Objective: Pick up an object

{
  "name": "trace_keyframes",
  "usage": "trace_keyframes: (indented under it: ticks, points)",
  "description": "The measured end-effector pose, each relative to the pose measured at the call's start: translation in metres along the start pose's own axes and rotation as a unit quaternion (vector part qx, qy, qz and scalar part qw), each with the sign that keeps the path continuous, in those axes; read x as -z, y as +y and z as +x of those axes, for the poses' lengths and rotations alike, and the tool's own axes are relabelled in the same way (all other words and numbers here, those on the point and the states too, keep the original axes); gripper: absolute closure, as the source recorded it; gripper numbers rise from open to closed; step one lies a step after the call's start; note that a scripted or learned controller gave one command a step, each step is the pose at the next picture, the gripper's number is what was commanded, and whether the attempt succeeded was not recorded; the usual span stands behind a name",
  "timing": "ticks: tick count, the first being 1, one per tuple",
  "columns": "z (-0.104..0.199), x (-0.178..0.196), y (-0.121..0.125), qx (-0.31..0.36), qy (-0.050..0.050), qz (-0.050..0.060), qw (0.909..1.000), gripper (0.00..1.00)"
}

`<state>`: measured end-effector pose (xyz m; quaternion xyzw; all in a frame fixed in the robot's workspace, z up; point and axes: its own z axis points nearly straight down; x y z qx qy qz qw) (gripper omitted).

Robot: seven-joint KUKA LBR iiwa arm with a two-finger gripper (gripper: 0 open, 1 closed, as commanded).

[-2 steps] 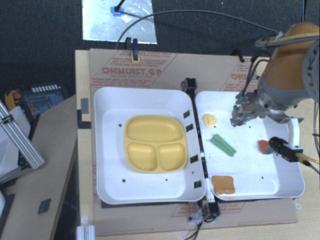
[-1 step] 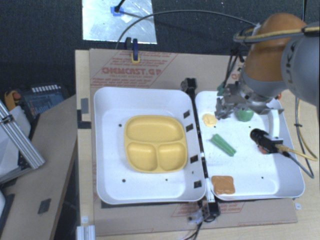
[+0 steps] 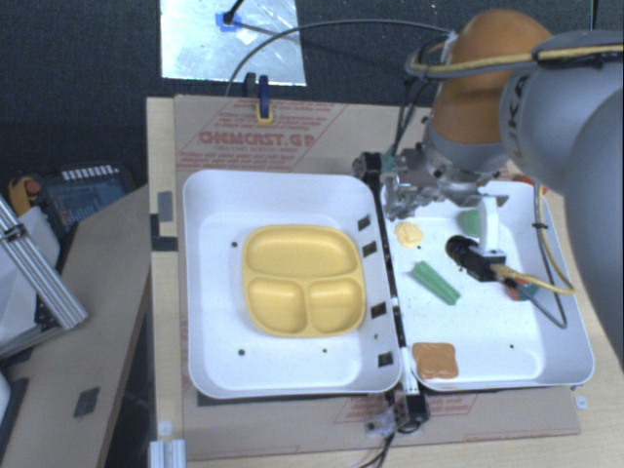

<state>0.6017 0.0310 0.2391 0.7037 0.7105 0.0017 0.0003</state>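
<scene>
My gripper (image 3: 398, 201) hangs low over the far left corner of the right bin (image 3: 507, 359), close to the divider between the bins. Just below it lies a small pale yellow round piece (image 3: 408, 233), apart from the gripper as far as I can tell. A green stick (image 3: 435, 283) lies slantwise in the middle of the bin. Near the front left corner sits an orange-brown square piece (image 3: 436, 360). A light green thing (image 3: 470, 220) shows partly behind the wrist hardware.
The left bin (image 3: 210, 261) holds a yellow divided plate (image 3: 302, 279) at its middle. The grey arm with its orange band (image 3: 487, 76) covers the far right part of the right bin. A yellow cable (image 3: 531, 283) trails across that bin's right side.
</scene>
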Motion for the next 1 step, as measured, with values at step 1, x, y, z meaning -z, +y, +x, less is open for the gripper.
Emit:
trace_keyframes:
  ticks: [1]
  points:
    - [0.0469, -0.0125, 0.0138, 0.0, 0.0, 0.001, 1.0, 1.0]
